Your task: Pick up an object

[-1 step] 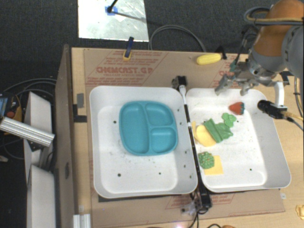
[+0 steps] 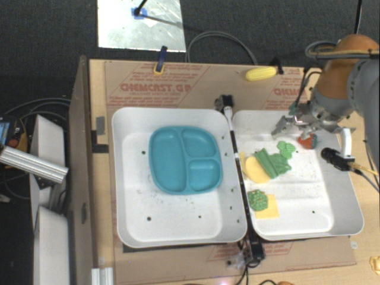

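Hovering gripper (image 2: 295, 123) partly hides a red object (image 2: 306, 140); grasp unclear

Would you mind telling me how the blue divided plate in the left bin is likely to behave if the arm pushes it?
The blue divided plate looks like rigid moulded plastic, so probably stiff and light. Lying flat in the left bin, it would likely slide rather than tip or roll.

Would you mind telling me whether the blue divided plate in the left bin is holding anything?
Empty. The blue divided plate lies flat in the left bin, and all three compartments show bare blue.
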Robot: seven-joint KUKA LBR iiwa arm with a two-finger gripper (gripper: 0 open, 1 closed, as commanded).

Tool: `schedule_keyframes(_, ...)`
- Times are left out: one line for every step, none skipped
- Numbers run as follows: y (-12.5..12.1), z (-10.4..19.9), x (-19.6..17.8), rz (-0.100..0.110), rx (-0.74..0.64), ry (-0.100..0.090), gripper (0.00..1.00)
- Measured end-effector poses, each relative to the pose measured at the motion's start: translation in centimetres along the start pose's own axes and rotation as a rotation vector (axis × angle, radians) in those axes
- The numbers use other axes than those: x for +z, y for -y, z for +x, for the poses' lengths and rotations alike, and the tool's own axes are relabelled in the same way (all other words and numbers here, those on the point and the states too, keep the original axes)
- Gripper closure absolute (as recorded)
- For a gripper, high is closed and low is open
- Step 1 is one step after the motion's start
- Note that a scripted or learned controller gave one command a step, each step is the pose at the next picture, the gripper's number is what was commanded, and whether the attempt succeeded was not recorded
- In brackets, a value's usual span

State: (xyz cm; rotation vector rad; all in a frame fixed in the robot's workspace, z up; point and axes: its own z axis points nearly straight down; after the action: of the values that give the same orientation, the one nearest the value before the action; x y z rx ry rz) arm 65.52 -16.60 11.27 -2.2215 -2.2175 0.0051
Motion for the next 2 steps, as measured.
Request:
schedule_keyframes(1.3,-2.8,-1.7,-0.006,-0.001,0.001,0.00)
schedule_keyframes(1.1,-3.9,2.5,-0.006,-0.003,0.001,0.00)
